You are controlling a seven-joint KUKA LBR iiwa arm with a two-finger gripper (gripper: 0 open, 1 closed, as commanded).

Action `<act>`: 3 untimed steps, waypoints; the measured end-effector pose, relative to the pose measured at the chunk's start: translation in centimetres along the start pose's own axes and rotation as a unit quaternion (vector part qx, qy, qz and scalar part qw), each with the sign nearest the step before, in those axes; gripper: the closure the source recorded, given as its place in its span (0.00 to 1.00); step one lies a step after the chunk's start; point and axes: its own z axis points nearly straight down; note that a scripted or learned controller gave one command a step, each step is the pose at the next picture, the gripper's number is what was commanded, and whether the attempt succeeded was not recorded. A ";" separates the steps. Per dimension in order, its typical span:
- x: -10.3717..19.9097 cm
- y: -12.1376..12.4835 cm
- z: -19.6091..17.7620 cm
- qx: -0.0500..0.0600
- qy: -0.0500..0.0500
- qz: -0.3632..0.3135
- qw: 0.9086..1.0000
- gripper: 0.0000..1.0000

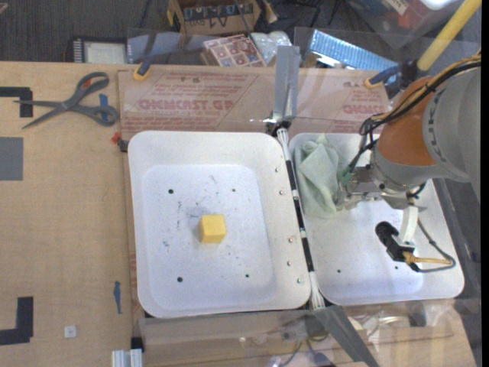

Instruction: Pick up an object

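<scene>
The arm [416, 140] is extended in from the right, and the gripper [345, 194] is seen low in the right bin [359, 275], at the right edge of the cloth [317, 173]. The cloth is pale green and crumpled, and it is placed in the far left corner of this bin, against the wall next to the left bin [160, 281]. Contact w/ the cloth seems probable, but the spot is hidden by the wrist, so it cannot be told if the gripper is open or closed, and no grasp can be confirmed. A 2nd candidate, a yellow cube [213, 228], is found approx. in the middle of the left bin, well apart from the gripper. Scissors [76, 104] are laid on the bench [61, 228], outside the bins. Re progress: nothing is shown lifted; the approach to the cloth is judged done or nearly done. What is left: the cloth must be gripped, then raised clear of the bin. As the cloth is soft, a thin fold may be lost during the lift.
</scene>
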 end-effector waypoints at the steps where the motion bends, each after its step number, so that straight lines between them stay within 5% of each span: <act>1: 6.6 2.2 -9.5 0.006 0.001 0.009 1.000 1.00; 2: -1.4 -7.3 -3.9 0.006 0.001 0.037 0.999 1.00; 3: -3.4 -6.8 -6.6 0.005 -0.001 0.179 0.984 1.00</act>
